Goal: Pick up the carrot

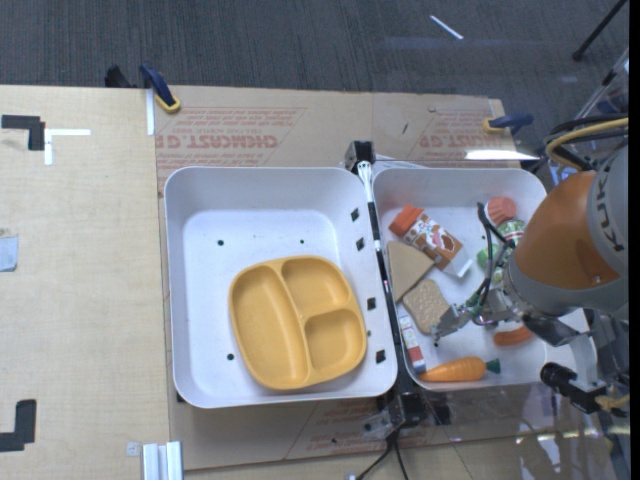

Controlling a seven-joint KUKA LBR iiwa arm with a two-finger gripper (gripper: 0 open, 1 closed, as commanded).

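Orange carrot (456, 370) unobstructed; claw (452, 322) partly indistinct above it.

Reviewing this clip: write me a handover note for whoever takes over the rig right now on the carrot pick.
Pincer: low inside the right bin, over the cracker-like piece; nothing seen held.
Carrot: lying flat near the right bin's front wall, just in front of the pincer, apart from it.
Other items: a red-and-white box further back; a yellow divided plate in the left bin.
Done: arm is in the correct bin.
Left: line up on the carrot, grasp, lift.
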